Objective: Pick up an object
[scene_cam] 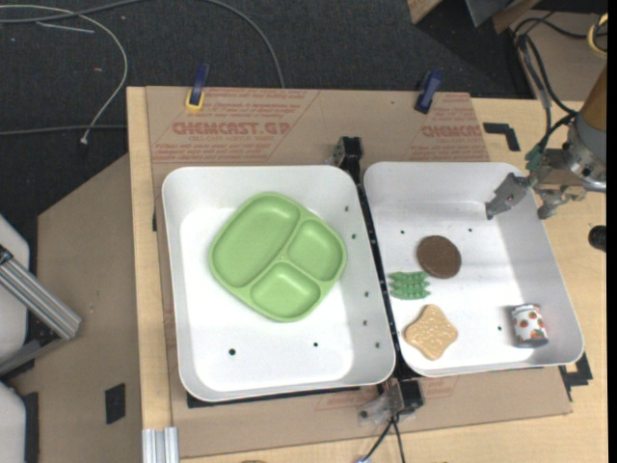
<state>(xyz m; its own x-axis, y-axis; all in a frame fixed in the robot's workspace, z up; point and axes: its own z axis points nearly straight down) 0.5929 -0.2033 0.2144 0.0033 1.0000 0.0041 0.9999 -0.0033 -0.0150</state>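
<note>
A green divided plate (278,256) fills the left bin (193,355). In the right bin (559,287), a brown disc (439,256) lies near the centre, a tan cracker (430,333) at the near edge, a small can (527,324) in the near right corner. The gripper (525,199) hovers, fingers apart, at the far right corner. The can looks light and rigid, best pinched across its sides.

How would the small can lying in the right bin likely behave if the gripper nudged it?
The small can seems to lie on its side, so it would probably roll. Its small size suggests it is light and slides easily. It sits near the right bin wall, which may stop it.
</note>
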